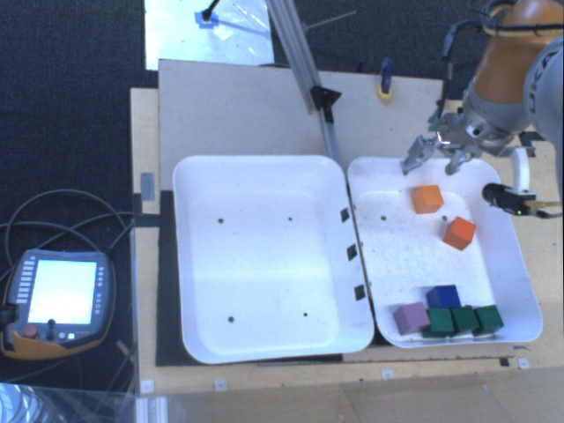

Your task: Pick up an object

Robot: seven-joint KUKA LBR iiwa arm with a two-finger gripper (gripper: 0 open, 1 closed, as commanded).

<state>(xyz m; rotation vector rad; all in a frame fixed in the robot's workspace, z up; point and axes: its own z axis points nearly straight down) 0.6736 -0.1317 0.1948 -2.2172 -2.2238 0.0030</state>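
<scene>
Taking the right bin (520, 271) as the landmark: to its left, rim against rim, lay the left bin (264, 254), bare white inside, probably kept as the place to drop whatever got lifted. Farther left of both, off the bench, rested a teach pendant (57, 302). Inside the right bin, a pink block (410, 317), a blue block (443, 296) and green blocks (463, 321) were bunched in its near corner, while two orange cubes (427, 199) (459, 233) sat apart nearer its far end, easier targets. Above that far rim hung the gripper (438, 157), fingers spread and holding nothing, seemingly poised over the nearer orange cube.
</scene>
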